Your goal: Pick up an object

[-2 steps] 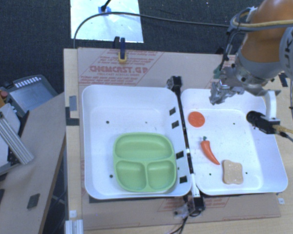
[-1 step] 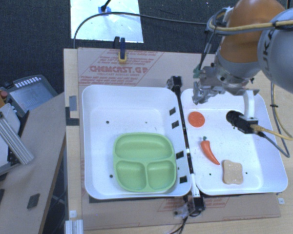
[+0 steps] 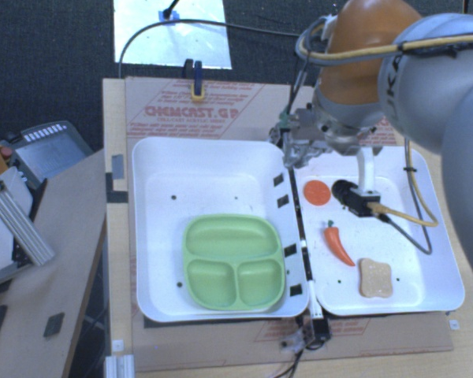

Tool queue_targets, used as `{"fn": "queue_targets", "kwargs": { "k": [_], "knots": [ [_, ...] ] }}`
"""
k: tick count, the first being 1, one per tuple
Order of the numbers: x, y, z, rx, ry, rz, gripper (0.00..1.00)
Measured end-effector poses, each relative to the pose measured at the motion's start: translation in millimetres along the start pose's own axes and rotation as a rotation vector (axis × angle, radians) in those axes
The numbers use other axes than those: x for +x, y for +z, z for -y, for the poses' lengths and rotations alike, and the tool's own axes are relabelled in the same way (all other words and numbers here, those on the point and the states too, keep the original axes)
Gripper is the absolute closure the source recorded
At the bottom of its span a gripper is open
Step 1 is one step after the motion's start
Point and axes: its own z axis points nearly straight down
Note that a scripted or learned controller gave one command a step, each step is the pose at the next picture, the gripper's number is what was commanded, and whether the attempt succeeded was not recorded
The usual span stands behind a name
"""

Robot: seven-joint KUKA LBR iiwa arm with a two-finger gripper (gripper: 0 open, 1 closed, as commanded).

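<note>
The right bin point(image 3: 426, 211) holds three small items. A round red-orange slice point(image 3: 317, 193) lies near its left wall, an orange carrot with a green tip point(image 3: 339, 244) sits just below it, and a tan slice of bread point(image 3: 375, 278) rests toward the front. My gripper point(image 3: 298, 150) hangs at the back left corner of the right bin, over the divider between the bins, above and behind the red slice. Nothing shows in its grasp. A black part with a yellow cable point(image 3: 355, 198) hangs from the arm beside the red slice.
The left bin point(image 3: 181, 172) contains a green three-compartment plate point(image 3: 235, 260) at its front right. The grey arm with its orange band point(image 3: 370, 30) covers the back of the right bin. A clamp point(image 3: 195, 81) sits on the cardboard behind the bins.
</note>
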Motion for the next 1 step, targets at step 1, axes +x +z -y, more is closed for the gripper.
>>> {"fn": "queue_targets", "kwargs": {
  "k": [1],
  "knots": [
    [45.9, 22.1, -25.4, -0.002, 0.001, 0.000, 1.00]
  ]
}}
